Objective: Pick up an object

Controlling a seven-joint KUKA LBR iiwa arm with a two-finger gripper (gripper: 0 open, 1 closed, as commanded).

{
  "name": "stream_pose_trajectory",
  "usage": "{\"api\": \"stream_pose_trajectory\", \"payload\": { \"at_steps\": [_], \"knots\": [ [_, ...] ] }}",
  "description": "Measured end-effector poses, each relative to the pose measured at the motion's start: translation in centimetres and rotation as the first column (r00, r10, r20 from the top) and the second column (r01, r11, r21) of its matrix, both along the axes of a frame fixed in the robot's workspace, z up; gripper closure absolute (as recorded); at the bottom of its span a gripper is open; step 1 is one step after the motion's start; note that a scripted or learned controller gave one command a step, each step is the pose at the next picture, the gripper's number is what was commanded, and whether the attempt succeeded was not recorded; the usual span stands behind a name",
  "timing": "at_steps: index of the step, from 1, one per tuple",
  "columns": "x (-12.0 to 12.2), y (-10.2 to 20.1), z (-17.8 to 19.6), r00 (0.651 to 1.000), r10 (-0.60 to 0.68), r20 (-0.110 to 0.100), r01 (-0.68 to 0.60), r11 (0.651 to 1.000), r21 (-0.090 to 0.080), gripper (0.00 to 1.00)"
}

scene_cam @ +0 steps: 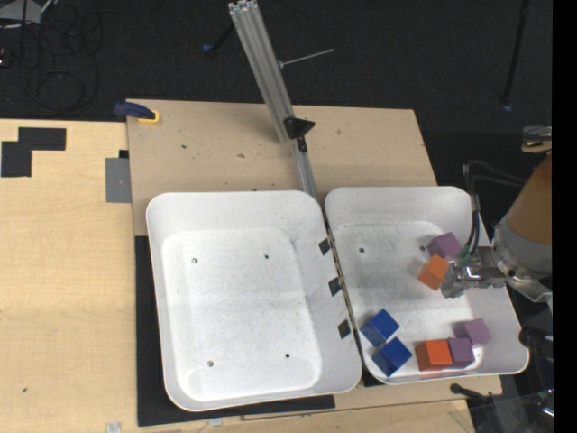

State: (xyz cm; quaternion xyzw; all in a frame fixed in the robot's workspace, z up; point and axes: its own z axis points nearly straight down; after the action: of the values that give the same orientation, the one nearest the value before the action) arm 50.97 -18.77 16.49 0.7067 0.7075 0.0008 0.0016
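The right bin holds several small blocks. A tilted orange block lies just below a purple block near the bin's right side. My gripper reaches in from the right and sits right against the orange block's right edge. The gripper body hides where the two meet. Along the bin's front are two blue blocks, a second orange block and two purple blocks.
The left bin stands beside the right one, joined by black clips along the shared rim. A slanted metal rail rises behind the bins. The grey arm hangs over the right bin's right rim.
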Motion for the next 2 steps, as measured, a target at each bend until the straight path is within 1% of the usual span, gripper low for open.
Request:
{"api": "stream_pose_trajectory", "payload": {
  "at_steps": [2],
  "knots": [
    [0.3,-0.2,7.9,1.0,0.001,-0.001,-0.001,1.0,0.0,1.0]
  ]
}}
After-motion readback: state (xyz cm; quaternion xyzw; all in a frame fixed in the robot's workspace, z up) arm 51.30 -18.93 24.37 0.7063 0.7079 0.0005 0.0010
